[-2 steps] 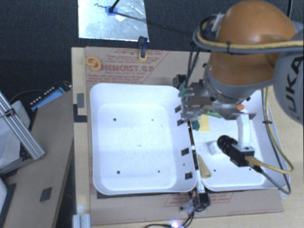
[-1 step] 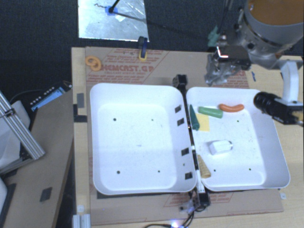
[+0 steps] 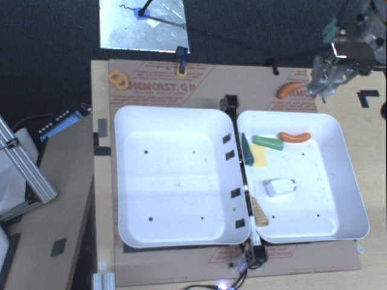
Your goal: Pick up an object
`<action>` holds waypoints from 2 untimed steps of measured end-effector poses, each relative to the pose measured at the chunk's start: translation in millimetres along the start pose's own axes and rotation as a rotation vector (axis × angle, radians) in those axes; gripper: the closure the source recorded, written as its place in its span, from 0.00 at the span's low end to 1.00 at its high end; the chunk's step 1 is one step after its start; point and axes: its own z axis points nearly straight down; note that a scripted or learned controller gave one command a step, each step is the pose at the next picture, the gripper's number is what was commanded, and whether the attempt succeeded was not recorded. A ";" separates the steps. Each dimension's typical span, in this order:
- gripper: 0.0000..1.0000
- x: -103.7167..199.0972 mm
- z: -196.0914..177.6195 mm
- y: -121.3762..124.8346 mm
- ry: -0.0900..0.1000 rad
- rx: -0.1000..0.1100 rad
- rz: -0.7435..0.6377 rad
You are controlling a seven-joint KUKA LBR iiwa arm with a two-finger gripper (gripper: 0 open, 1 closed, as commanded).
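Looking down on the table (image 3: 338, 264), you have the claw (image 3: 322, 84) hanging high at the far right, beyond the back rim of the right bin (image 3: 347, 180) and near an orange sausage-shaped piece (image 3: 289, 90) that lies on the board outside the bins; whether the claw is apart or together you cannot tell from here, and nothing is seen held in it. Nothing has been picked yet, by the look of it. The likely trouble is aim — if the arm comes straight down from where it is, it may land on the board or clip the bin's rim rather than reach anything inside. The things to pick sit in the right bin: a green cylinder (image 3: 268, 142) and an orange sausage (image 3: 294, 137) lie almost end to end near the back, so a grasp on one could nudge or drag the other. A yellow flat piece (image 3: 259, 156) lies just beside the green one, and being so flat it may slip under the fingers. A dark green strip (image 3: 247, 150) and a tan cone (image 3: 259, 212) hug the wall by the divider, where the claw could foul the rim. A white block (image 3: 280, 187) sits alone mid-bin — probably your safest choice. The left bin (image 3: 130, 180) offers no candidate.
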 end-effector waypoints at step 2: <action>1.00 -158.1 1.7 -12.8 -0.002 0.002 0.001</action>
